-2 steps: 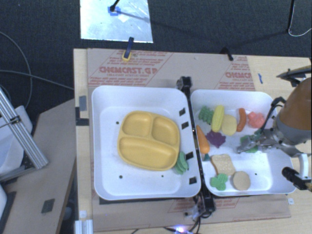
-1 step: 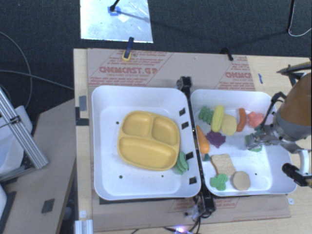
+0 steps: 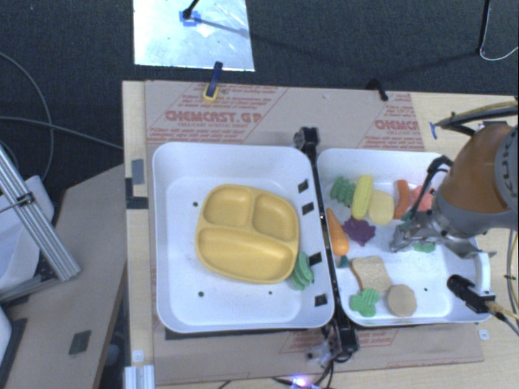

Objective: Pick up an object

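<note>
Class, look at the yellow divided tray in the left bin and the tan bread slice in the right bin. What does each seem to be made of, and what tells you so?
Yellow divided tray: probably moulded plastic, smooth and faintly glossy, judging by its even colour and rounded compartment ridges.

Tan bread slice: likely toy plastic or rubber with a matte finish; its flat uniform colour and clean outline suggest so, though the view leaves it open.
</note>
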`<action>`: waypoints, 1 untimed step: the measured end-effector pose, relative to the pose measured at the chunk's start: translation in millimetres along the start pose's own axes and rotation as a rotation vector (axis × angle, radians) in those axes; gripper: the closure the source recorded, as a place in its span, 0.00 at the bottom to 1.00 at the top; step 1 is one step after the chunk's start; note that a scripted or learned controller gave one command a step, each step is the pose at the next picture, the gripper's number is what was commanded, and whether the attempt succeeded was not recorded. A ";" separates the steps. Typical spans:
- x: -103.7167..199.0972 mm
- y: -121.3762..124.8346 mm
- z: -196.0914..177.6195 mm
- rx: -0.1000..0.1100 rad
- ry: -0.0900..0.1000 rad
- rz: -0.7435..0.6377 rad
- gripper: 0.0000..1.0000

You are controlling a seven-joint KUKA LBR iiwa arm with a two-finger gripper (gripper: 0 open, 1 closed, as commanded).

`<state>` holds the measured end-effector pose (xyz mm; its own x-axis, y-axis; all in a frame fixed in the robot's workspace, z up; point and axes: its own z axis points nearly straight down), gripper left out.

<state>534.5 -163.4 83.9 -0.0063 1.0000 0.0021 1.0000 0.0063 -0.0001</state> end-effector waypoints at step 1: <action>-2.5 0.7 -11.3 -0.003 -0.002 0.002 1.00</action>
<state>535.2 -165.9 95.2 -0.0041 1.0000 -0.0002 1.0000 0.0041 0.0033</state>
